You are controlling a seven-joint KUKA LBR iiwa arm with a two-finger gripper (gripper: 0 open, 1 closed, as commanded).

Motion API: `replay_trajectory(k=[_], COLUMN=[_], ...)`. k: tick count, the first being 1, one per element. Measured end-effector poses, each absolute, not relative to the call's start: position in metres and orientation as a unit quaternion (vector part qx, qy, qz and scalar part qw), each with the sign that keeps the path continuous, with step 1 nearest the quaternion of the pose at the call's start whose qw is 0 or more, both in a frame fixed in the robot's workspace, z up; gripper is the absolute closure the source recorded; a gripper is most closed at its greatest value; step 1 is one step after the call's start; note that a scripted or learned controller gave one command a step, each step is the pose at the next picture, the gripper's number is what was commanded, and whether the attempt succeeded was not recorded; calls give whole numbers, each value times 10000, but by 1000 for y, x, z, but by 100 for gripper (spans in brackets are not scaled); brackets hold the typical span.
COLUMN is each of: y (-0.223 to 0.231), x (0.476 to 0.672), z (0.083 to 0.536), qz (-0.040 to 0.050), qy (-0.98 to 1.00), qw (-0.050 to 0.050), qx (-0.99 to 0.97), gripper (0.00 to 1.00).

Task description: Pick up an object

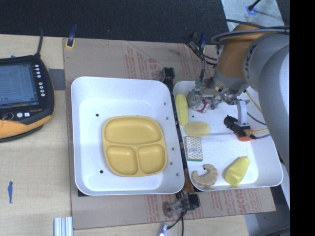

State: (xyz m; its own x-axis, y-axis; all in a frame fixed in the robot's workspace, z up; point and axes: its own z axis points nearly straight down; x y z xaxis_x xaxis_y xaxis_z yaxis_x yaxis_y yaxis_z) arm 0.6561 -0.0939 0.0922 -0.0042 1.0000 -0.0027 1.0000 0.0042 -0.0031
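Grey arm's gripper [203, 101] sits low at the right bin's [266, 181] far corner, beside a yellow corn cob [181, 108]; its grip state cannot be told.

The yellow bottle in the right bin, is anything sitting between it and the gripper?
Nothing visible blocks it. The gripper is at the far end of the right bin, and the yellow bottle lies at the near end. Bare bin floor runs between them; the soap bar and the packet lie off to the side.

Even overhead light, white bins [83, 132] bright with mild glare, soft shadows, slightly soft focus.
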Motion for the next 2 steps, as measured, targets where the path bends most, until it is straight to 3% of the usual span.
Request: replay_trajectory(k=[2], y=[-100], x=[656], z=[92], qz=[9], qy=[-7081], qw=[1], qx=[-7061], gripper=[0])
